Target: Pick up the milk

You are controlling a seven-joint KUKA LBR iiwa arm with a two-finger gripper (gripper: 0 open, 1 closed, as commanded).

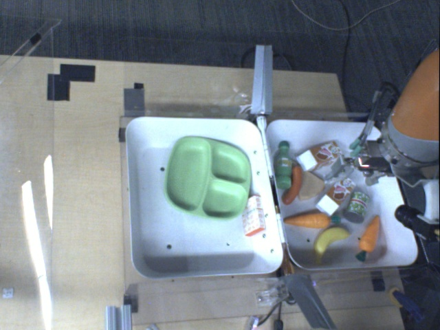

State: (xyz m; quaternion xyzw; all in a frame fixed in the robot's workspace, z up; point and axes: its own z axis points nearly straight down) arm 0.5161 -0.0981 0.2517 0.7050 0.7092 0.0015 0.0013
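Milk: lying in left bin, touching green plate's right corner.
Gripper: over right bin; finger state indiscernible.

Two bins sat side by side on bench. Left bin held divided plate, milk carton just beside plate's right edge. Right bin held bottle, carrots, banana, packets, crowded together.
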